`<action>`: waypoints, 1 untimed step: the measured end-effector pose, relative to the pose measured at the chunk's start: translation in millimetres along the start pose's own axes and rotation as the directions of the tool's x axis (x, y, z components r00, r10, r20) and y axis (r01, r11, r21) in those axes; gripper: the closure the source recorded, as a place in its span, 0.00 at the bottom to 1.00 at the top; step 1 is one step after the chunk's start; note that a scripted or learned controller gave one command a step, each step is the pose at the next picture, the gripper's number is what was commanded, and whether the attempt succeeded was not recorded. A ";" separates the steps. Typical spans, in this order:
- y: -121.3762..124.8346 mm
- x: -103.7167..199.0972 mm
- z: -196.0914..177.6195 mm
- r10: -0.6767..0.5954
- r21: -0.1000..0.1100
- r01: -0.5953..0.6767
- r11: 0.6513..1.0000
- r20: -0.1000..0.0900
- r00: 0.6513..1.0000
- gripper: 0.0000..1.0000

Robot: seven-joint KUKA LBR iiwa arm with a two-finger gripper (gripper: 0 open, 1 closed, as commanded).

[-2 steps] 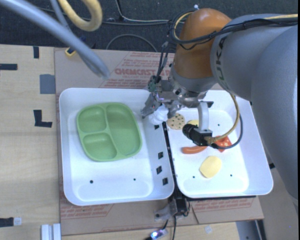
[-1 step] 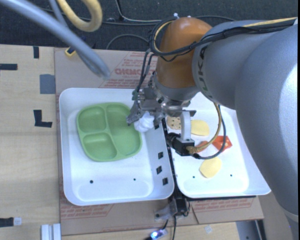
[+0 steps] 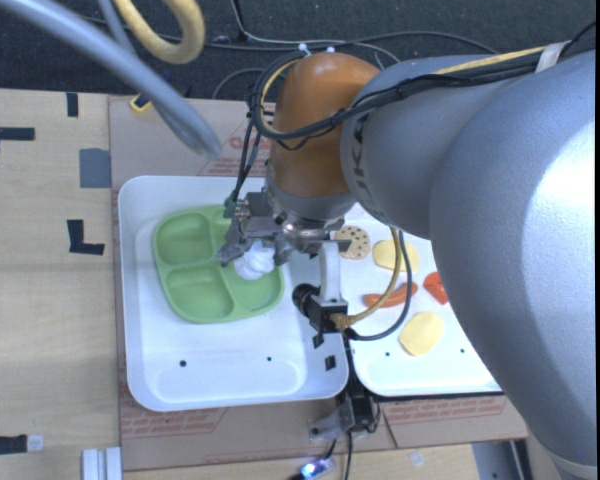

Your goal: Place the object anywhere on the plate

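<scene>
Jaws [image 3: 248, 251] over right compartment of green plate [image 3: 190, 268], left bin [image 3: 150, 368] | clamped on white object [image 3: 254, 262], touching or just above plate: cannot tell | lower until seated, part jaws, lift straight, avoid rim.

A single fixed camera looks down at a slant from above the bench [image 3: 40, 268], taking in both white bins [image 3: 150, 368] side by side; the arm [image 3: 480, 168] looms close at right.
</scene>
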State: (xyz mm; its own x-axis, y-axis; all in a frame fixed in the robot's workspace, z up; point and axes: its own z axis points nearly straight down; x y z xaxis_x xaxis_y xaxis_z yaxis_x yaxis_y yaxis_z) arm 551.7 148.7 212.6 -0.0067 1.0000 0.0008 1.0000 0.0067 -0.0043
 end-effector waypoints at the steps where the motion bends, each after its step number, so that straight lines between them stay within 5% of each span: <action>1: 1.0 -3.0 -0.4 0.004 -0.001 -0.004 1.000 0.001 1.000 0.00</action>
